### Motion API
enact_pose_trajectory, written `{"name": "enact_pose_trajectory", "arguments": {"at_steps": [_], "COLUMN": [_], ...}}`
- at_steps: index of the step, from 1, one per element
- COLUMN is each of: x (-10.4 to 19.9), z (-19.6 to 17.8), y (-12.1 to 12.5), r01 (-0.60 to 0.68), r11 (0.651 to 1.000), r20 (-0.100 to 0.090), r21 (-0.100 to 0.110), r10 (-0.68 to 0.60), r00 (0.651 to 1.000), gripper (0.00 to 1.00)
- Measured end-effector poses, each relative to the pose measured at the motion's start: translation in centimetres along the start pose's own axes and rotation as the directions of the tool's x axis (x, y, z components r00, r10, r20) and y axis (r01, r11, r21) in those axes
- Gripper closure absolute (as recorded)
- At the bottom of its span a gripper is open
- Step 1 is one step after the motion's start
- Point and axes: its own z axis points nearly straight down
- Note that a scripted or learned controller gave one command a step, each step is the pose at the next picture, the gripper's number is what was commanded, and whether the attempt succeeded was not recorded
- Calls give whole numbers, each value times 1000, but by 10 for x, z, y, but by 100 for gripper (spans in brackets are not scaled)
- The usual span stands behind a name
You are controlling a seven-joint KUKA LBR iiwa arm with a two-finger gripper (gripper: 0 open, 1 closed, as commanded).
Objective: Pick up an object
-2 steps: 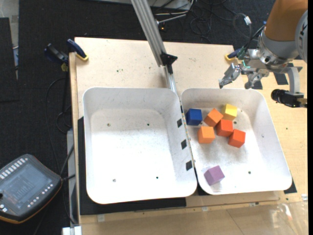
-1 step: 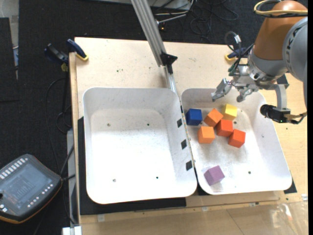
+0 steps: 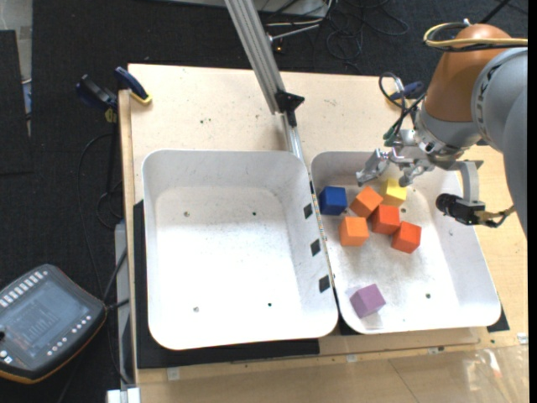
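A handheld control pad (image 3: 42, 321) lies at the lower left beside the surface (image 3: 210, 112). A blue and yellow clamp (image 3: 126, 86) grips its far-left corner. Cables (image 3: 352, 23) trail behind.

matt foam-like blocks (image 3: 367, 201) in smooth, speckled white plastic bins (image 3: 470, 292).

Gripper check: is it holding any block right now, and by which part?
Nothing is held. The gripper hovers open over the yellow block, with no block between its fingers.

blocks (image 3: 379, 217) clustered in right bin (image 3: 470, 284), beside left bin (image 3: 168, 225).
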Motion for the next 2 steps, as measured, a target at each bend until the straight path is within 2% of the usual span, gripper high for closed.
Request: {"name": "enact_pose_trajectory", "arguments": {"at_steps": [1,2], "x": [-1,-1], "z": [31,21], "y": [4,5], "r01": [0,1], "r11": [1000,1000], "r20": [4,6], "r21": [-18,-21], "r10": [0,-1], "r00": [1000,1000], "gripper": [0,100]}}
